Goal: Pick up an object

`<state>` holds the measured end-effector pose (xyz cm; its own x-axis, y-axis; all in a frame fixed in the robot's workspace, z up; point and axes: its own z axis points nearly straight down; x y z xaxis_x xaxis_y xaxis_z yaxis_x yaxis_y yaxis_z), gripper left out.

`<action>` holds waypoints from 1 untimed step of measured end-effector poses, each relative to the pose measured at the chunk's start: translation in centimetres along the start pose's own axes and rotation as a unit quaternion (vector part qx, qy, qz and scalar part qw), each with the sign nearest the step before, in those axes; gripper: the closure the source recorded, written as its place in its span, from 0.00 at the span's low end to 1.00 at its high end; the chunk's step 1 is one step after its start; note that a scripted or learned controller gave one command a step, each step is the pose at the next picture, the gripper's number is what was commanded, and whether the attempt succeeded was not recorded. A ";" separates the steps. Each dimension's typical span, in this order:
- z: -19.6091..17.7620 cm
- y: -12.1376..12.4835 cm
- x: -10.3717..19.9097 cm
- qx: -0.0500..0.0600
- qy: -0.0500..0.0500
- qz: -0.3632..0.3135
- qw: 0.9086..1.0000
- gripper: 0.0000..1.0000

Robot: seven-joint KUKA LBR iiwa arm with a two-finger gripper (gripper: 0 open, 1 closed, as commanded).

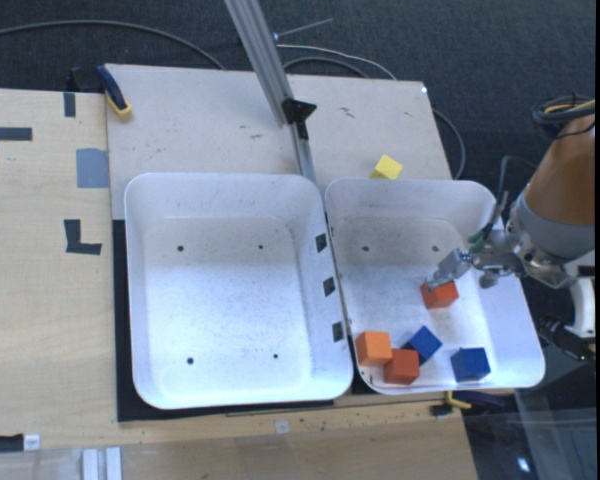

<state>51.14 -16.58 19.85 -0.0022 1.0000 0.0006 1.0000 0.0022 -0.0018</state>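
My gripper (448,276) reaches in from the right over the right bin (400,200). An orange-red block (440,294) sits tilted right at its fingertips, and the fingers are closed on the block's top. Along the bin's front wall lie an orange block (374,346), a red-orange block (402,366), a blue block (423,343) and a second blue block (470,364).
The left bin (150,268) stands beside the right one. A yellow block (387,167) lies on the bench behind the right bin. A slanted metal rail (265,53) runs down to the gap between the bins. Cables lie on the floor at the back.
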 end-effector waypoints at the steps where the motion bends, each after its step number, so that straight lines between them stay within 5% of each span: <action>1: 10.7 3.3 -0.4 -0.003 -0.003 0.000 1.000 0.00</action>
<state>54.44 -16.93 9.13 -0.0019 1.0000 -0.0051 1.0000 0.0019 0.0036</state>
